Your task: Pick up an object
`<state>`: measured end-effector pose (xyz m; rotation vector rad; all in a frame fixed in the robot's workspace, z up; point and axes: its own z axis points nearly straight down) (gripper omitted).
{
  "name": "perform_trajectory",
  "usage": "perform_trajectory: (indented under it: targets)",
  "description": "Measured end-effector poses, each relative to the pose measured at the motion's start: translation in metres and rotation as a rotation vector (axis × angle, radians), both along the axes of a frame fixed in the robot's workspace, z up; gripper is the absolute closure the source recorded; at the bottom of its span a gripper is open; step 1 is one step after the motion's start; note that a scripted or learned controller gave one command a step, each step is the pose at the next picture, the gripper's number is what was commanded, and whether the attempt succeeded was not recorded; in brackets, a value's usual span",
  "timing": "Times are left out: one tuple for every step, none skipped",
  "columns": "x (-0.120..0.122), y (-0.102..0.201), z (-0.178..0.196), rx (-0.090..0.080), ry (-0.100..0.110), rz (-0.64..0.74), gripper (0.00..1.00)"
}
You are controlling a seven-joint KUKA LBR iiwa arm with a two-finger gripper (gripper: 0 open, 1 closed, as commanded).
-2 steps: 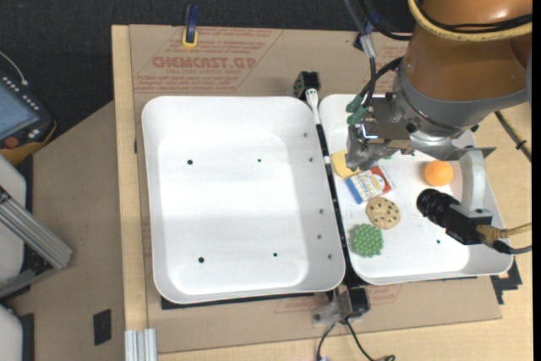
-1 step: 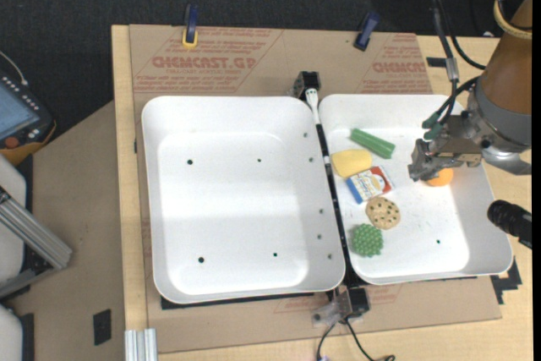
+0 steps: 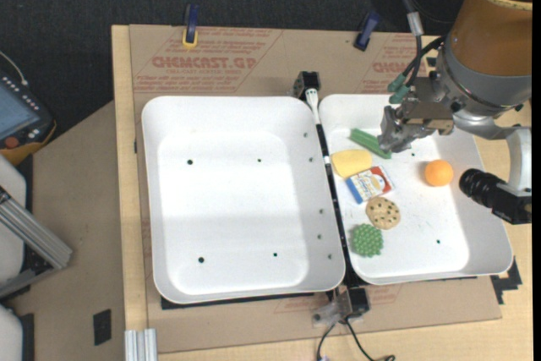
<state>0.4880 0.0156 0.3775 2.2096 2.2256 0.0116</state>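
Desk [image 3: 135, 207]: you see a brown board carrying 2 shallow white bins side by side.
Left bin [image 3: 232, 199]: white floor with a few small dark dots.
Right bin [image 3: 439, 254]: you find 6 things here, all in its left and middle part.
Arm [image 3: 494, 30]: it reaches in from your right, orange band above a grey wrist.
Gripper [image 3: 396, 139]: low over the back of the right bin, right at the upper end of the green strip — you cannot tell how far it is parted, nor whether it has anything.
Green strip [image 3: 368, 142]: flat, slanted, its lower end near the yellow block.
Yellow block [image 3: 352, 161]: just beside the bin's left wall.
Red and blue packet [image 3: 368, 183]: touching the yellow block's lower edge.
Cookie [image 3: 384, 213]: just below the packet.
Green bumpy ball [image 3: 366, 240]: beside the cookie — nearest the front.
Orange ball [image 3: 438, 172]: alone, right of the packet.
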Motion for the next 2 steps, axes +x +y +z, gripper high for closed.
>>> perform_trajectory:
  targets:
    - [-0.009, 0.020, -0.019, -0.001, 0.013, -0.005, 1.00]
    - [-0.009, -0.035, -0.031, -0.002, 0.012, -0.013, 1.00]
